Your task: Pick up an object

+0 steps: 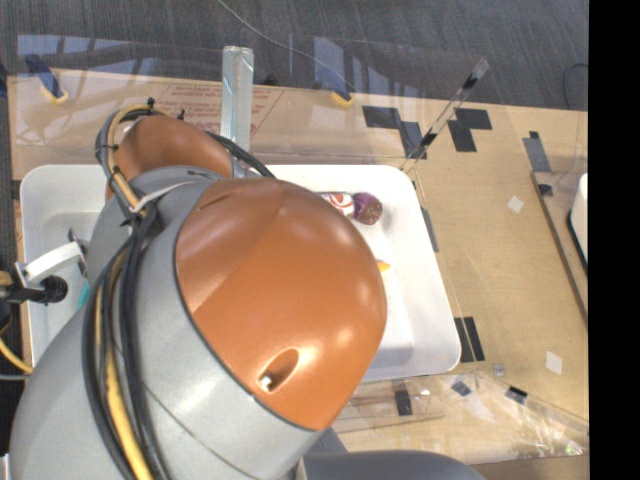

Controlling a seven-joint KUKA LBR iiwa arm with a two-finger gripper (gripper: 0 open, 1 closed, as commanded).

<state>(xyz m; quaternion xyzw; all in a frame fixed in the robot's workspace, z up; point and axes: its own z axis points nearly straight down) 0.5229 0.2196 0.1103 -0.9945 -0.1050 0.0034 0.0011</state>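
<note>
— Where's the object?
— I see a purple ball (368, 208) by the far rim of the right bin (425, 298).
— And the tool?
— Can't tell; the arm (270, 308) covers it.

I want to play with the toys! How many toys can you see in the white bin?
2. A purple ball sits near the white bin's far rim, touching a red-and-white thing on its left. The big arm covers most of the bin, so more may be hidden.
</note>
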